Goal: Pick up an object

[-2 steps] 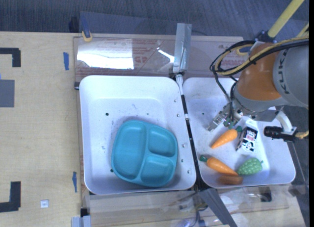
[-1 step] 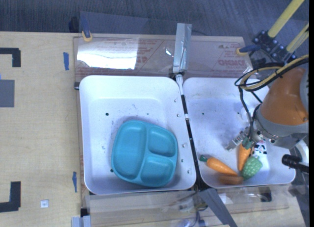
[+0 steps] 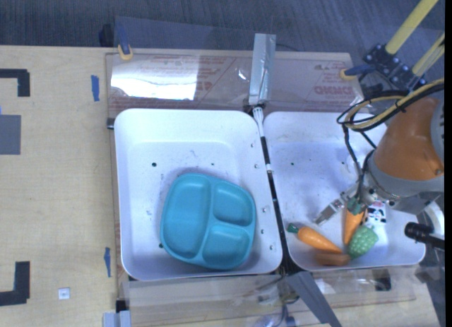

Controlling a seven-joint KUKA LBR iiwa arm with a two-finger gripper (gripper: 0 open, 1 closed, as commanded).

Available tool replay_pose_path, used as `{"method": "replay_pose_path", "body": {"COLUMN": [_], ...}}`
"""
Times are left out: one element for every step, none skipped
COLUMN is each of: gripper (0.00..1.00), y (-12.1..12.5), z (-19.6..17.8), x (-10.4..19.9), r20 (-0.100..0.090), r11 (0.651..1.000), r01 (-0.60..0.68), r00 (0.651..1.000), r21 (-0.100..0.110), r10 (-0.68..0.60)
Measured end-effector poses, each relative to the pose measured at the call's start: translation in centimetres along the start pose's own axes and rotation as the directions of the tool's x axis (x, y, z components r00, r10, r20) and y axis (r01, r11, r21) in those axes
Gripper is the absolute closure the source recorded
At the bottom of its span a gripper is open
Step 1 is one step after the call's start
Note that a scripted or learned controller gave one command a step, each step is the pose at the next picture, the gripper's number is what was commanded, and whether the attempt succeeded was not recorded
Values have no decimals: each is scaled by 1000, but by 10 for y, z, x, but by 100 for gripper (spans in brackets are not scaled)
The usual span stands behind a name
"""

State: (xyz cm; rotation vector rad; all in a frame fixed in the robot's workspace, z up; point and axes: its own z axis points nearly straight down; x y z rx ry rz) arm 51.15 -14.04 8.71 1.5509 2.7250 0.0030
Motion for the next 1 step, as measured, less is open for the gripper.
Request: {"method": "replay_pose_path", "body": {"gripper": [0], "y": [-16], "z": [0], "x": [-12], "r20": [-16], "r11": [962], "r01": [-274], "r00": [962], "r21": [-4], "r10": [274]}}
